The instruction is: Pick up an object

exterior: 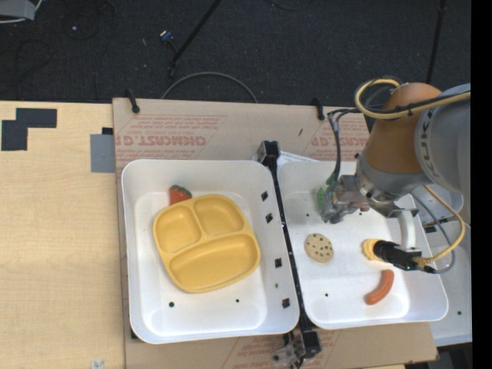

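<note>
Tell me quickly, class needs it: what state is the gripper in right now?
Gripper: low over the right bin, above the cookie; open or shut cannot be told, and nothing is seen held.

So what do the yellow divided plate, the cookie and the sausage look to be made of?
Yellow divided plate: likely moulded plastic, judging by its uniform colour, soft sheen and rounded compartment ridges. Cookie: probably toy plastic or foam; it is matte tan with dark spots, too small to settle. Sausage: likely plastic or rubber toy food, with a smooth orange-red surface and a slight gloss.
</note>
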{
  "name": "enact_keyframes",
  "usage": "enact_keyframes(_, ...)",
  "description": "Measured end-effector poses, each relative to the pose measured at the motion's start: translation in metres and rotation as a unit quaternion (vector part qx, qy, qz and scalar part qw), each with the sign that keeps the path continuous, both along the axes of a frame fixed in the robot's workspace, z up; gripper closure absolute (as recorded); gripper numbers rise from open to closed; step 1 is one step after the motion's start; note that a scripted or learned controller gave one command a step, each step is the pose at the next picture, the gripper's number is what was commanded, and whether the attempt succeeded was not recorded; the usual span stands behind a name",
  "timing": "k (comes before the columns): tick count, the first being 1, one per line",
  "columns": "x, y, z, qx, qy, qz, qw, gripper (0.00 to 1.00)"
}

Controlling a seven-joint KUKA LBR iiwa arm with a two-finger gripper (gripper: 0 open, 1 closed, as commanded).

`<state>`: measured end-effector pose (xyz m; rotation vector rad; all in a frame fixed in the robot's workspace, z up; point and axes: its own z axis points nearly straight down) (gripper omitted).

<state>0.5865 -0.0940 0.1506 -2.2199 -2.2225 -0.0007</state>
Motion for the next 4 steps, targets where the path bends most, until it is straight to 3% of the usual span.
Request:
enact_keyframes(2, 0.001, -0.003, 0.086, -0.0004, -0.001, 0.0, 1.0, 1.0)
enact_keyframes(4, -0.015, 0.107, 0.065, 0.0006, 0.003, 0.002, 1.0, 1.0)
